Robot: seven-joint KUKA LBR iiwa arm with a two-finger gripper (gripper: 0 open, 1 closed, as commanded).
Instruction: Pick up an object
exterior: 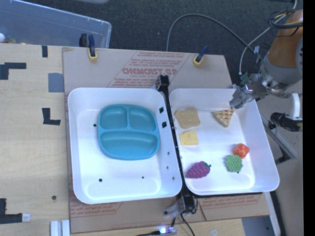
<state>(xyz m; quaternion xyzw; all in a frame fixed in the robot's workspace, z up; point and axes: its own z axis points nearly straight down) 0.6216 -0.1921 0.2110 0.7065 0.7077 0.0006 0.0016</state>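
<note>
While the gripper (239, 100) hangs over the right bin's (261, 146) far right corner, just beside the waffle wedge (224, 116), its grip cannot be made out. Toast (187, 117), cheese (189, 138), grapes (198, 169), broccoli (234, 163) and a tomato (240, 150) lie in that bin; a blue plate (129, 132) sits in the left bin (81, 146).

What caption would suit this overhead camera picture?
Gripper hovers by a pizza slice in the right bin.

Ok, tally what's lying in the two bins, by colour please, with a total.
Blue: 1, divided plate
Tan: 1, bread slice
Yellow: 1, cheese square
Orange-tan: 1, pizza wedge
Red: 1, tomato
Green: 1, broccoli
Purple: 1, grapes
Total: 7
</note>
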